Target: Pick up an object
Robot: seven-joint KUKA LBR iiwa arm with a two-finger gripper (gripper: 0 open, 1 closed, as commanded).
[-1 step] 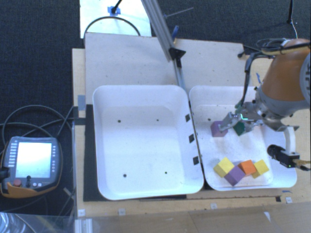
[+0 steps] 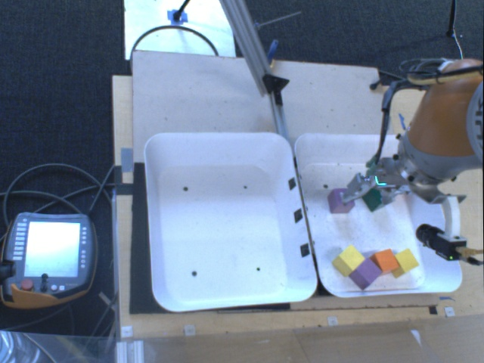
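— Over the right bin point(image 2: 446, 282), where exactly are you?

— My jaws hang above its upper half, just beside a purple block point(image 2: 339, 201), with a dark green block point(image 2: 372, 200) right under me. How far my jaws stand apart, and whether they grip either block, I cannot tell.

— And the rest?

— Near the bin's front edge lies a cluster: a yellow cube point(image 2: 349, 260), a purple cube point(image 2: 364, 273), an orange cube point(image 2: 386, 260) and a second yellow cube point(image 2: 407, 262), touching one another. Left bin point(image 2: 162, 203) sits alongside on the worktop point(image 2: 197, 74).
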